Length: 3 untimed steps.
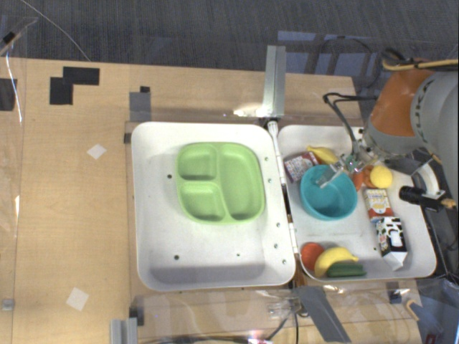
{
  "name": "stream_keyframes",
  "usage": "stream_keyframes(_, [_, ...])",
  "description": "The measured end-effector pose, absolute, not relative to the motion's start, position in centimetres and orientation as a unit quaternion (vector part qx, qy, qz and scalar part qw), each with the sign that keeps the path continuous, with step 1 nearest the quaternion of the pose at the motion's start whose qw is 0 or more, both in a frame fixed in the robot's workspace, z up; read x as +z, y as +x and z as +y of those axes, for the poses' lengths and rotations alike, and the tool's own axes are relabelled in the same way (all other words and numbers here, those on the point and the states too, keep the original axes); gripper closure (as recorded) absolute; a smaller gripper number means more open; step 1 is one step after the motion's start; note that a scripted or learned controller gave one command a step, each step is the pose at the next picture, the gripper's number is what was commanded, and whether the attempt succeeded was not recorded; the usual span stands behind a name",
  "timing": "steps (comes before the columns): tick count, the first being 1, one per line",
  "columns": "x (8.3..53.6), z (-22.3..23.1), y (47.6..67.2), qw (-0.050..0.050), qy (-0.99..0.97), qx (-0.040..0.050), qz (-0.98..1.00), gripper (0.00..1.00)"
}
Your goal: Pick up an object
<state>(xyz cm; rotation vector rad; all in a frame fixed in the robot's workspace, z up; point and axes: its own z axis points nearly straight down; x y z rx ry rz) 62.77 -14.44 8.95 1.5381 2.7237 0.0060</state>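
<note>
Nearest the camera, a yellow toy (334,257) lies in the right bin (423,264). Further back, the gripper (343,168) reaches into a blue bowl (328,195), likely seeking its rim; finger state cannot be told. A green tray (219,182) fills the left bin (154,228).

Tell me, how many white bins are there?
2. The left bin holds a green divided plate. The right bin holds a blue bowl, toy food and small cartons, with the gripper over it.
</note>
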Motion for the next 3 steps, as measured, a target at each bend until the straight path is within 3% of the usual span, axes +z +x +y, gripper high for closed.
stream_keyframes(1, [9.1,-15.2,59.8,0.007,0.524,0.0031,0.852,0.0])
stream_keyframes(2, [9.1,-14.0,55.3,0.008,0.552,0.0033,0.834,0.0])
stream_keyframes(3, [9.2,-13.7,53.1,0.011,0.465,0.0035,0.885,0.0])
